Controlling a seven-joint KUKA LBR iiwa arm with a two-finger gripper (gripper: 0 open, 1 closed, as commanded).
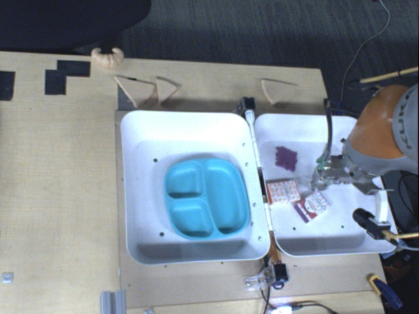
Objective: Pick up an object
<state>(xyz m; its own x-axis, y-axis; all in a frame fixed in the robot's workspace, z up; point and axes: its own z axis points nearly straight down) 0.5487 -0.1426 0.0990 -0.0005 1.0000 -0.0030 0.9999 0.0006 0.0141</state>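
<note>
Red-white packet (313, 205) under hand (322, 177) in right bin (340, 237); grip perhaps unclear, cannot tell.

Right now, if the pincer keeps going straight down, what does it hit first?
Probably the red-and-white packet, which lies just below the pincer in the right bin. The checked packet sits off to the side, the purple item further up. Depth is hard to judge from one slanted view.

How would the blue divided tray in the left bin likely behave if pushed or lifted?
The blue divided tray looks like rigid moulded plastic, so probably stiff and light. Lying flat in the left bin, it would likely slide, not roll or tip. Its smooth rim may be slippery.
</note>
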